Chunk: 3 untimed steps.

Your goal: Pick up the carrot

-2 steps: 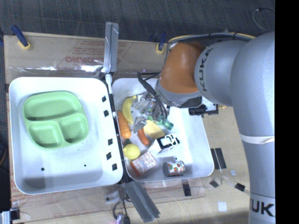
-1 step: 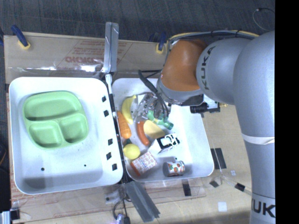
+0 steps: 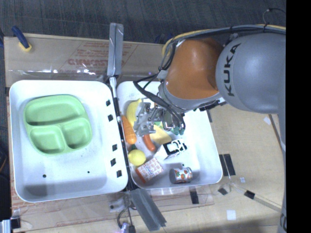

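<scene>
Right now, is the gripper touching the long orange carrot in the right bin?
Cannot tell. In the camera view the gripper hangs just right of the carrot; their outlines overlap, showing neither contact nor gap.

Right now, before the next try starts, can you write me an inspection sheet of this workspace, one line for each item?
Surface: wooden bench bearing two shallow white bins, left bin and right bin, side by side.
Job's things: long orange carrot lying along the right bin's left wall, not lifted.
Clutter: green plastic divided tray in the left bin; yellow lemon, small printed can, red-and-white packet and other toy foods in the right bin.
Grippers: metal end effector low over the right bin, beside the carrot; finger state unclear.
Cables: black cables looping at the wrist.
Surroundings: dark carpet; blue clamp at the bench corner.
</scene>
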Each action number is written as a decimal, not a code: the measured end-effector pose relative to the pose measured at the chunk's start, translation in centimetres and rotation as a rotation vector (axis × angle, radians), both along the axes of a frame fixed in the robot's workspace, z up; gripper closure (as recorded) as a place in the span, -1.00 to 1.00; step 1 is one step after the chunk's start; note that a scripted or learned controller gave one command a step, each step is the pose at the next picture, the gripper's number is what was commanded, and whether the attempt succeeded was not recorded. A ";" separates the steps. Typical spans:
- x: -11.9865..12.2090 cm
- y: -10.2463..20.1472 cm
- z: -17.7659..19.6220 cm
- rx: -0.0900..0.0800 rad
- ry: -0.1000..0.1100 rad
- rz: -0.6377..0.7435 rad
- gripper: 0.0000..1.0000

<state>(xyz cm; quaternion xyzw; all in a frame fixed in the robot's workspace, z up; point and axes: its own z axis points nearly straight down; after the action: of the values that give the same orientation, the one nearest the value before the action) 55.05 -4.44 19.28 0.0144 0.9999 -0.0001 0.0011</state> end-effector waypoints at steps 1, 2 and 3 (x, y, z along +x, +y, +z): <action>0.0 0.0 0.0 0.000 0.000 -0.001 -1.00; -5.7 1.2 -0.1 0.000 0.003 -0.056 -1.00; 1.1 8.6 -0.1 0.000 0.002 -0.119 -1.00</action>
<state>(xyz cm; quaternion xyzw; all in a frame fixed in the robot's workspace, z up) 56.15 4.12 19.17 0.0740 0.9973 -0.0001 0.0002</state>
